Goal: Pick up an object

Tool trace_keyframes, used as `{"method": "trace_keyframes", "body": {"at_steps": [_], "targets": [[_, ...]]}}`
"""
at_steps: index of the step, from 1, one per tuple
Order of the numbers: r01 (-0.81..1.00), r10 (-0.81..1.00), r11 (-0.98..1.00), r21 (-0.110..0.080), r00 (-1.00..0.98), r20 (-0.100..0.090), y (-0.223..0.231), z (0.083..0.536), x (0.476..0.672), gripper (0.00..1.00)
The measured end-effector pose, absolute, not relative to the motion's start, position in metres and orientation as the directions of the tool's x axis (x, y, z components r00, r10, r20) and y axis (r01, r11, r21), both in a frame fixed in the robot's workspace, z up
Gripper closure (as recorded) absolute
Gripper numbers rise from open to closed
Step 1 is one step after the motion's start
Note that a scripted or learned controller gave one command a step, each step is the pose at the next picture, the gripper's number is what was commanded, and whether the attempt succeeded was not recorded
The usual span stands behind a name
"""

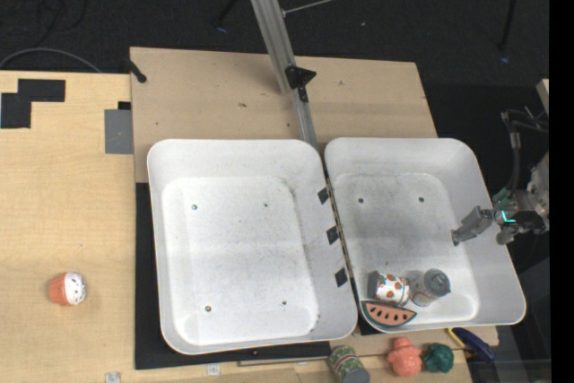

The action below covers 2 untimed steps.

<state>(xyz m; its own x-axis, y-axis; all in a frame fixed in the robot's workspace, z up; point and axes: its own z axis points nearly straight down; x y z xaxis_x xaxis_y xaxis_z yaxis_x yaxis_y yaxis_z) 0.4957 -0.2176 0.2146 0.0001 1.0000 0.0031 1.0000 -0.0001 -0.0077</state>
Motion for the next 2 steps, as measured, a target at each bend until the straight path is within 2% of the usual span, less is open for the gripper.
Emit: {"method": "trace_keyframes", "body": {"at_steps": [1,2], "targets": [[1.000,1.000,-0.001,-0.003,0.001,0.002,-0.218,0.217,0.497,0.00],[1.000,1.000,0.000,-0.008,0.000,0.003,-0.212,0.171,0.491,0.00]]}}
